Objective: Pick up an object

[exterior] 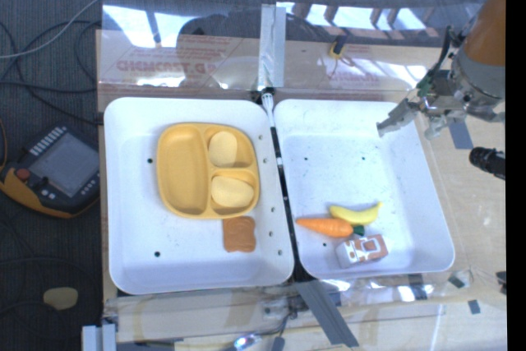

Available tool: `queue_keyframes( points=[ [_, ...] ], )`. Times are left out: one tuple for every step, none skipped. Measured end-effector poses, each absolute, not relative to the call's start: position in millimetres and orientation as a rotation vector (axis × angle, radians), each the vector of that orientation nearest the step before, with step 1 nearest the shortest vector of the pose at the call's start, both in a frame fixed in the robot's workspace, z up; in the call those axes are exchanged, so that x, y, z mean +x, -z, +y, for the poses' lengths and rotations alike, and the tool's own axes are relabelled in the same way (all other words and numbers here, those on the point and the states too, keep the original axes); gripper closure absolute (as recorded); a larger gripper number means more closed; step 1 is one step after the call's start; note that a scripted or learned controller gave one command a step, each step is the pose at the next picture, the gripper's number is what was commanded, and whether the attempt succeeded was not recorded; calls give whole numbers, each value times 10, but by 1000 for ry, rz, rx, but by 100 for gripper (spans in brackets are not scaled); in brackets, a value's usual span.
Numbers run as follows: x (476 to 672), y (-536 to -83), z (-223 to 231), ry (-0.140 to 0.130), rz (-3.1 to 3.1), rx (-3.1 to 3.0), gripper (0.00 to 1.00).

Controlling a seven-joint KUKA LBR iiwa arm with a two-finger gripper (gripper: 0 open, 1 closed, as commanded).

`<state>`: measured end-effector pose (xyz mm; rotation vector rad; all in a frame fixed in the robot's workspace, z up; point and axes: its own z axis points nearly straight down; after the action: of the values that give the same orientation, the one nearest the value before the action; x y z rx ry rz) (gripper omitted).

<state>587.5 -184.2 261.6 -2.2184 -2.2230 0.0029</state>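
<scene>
The right bin (411, 177) holds an orange carrot (324, 226), a yellow banana (357, 213) lying against it, and a small white and red toy block (362, 250) near the front edge. My gripper (423, 127) hangs over the bin's back right corner, well above and behind these objects. Its two fingers are spread wide, one finger (393, 121) pointing left, and nothing sits between them. In the left bin (131, 201) rests a yellow divided tray (185, 168) with two pale round pieces (222, 149) in its compartments, and a brown toast slice (239, 234) lies in front of it.
A raised divider (278, 168) separates the two bins. A clear wall (271, 45) stands behind them. A teach pendant (53, 168) lies on the floor at the left. The arm's orange band (493, 29) is at the right edge.
</scene>
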Motion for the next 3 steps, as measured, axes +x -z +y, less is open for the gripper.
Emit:
queue_keyframes(
  points=[
    [6092, -2258, -1771, -1, -2149, -2288, 0],
    [5494, -1689, -1061, -3, -2225, -2214, 0],
    [5140, -889, -951, 9, -2318, -2132, 0]
  ],
)
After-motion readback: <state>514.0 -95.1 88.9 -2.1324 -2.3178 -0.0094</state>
